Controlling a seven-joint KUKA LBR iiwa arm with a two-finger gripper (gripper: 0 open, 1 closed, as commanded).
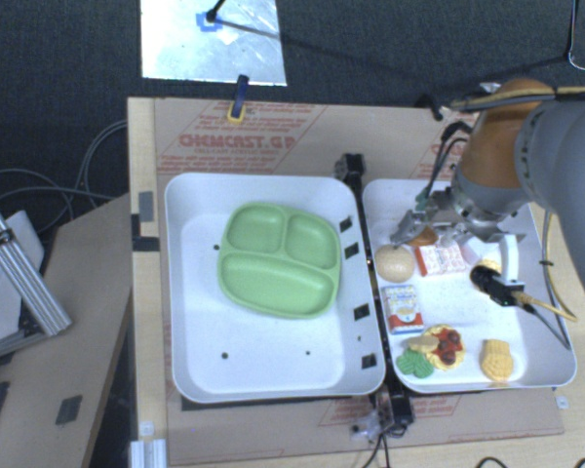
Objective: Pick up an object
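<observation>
The arm (541,149) is cut off by the right edge. Its wrist hides the far part of the right bin (565,364), and the gripper's (421,224) fingertips cannot be made out against it. The print on the red-and-white packet (441,258) and on the small carton (403,308) is too small to read. On the left, the metal frame (15,261) runs off the edge.

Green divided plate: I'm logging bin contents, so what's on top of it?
Nothing lies on the green divided plate; its three compartments show bare. Its underside is hidden against the left bin.
</observation>
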